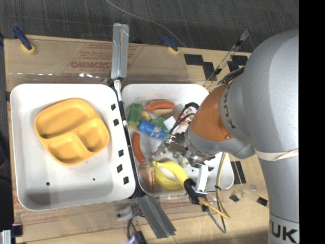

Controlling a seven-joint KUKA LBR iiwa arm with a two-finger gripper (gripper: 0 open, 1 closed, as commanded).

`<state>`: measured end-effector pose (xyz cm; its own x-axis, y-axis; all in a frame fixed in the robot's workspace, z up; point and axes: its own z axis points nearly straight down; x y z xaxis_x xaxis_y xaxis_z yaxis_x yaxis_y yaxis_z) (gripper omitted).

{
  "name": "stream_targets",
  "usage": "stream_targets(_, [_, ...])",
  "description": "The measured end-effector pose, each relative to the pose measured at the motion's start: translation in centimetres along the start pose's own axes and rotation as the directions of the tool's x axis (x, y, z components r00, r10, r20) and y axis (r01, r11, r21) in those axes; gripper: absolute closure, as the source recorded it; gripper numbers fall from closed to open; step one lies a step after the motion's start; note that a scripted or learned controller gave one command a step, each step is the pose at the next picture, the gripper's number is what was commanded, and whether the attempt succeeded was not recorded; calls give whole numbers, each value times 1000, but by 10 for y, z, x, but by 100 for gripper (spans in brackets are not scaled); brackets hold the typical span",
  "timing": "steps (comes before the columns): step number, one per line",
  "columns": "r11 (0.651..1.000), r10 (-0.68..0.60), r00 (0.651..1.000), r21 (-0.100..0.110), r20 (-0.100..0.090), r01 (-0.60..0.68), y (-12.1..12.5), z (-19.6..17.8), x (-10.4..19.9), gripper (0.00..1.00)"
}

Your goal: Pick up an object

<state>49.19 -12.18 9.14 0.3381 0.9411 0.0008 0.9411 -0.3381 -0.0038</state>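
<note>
We see the gripper (170,147) down inside the right bin (195,91), its metal wrist parts low over the toys, but we cannot tell from this slant how it is set or whether it grasps anything. It sits just above a yellow lemon-shaped toy (170,174) near the bin's front wall, with a blue bottle-like toy (152,129) just to its left and a green toy (135,114) beyond that. A hot dog toy (160,105) lies toward the back wall, and a red sausage (137,147) runs along the left wall beside the divider. The objects crowd the bin's left half, leaving little room between them and the walls. The left bin (25,182) holds a yellow divided plate (71,130), with bare white floor around it. The arm (264,100) reaches in from the right, bent down sharply, its orange band (210,118) directly over the right bin's right side
</note>
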Motion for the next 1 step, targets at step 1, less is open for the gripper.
stream_targets(1, [971, -241, 971, -1, -1, 241, -18, 0, 6, 0])
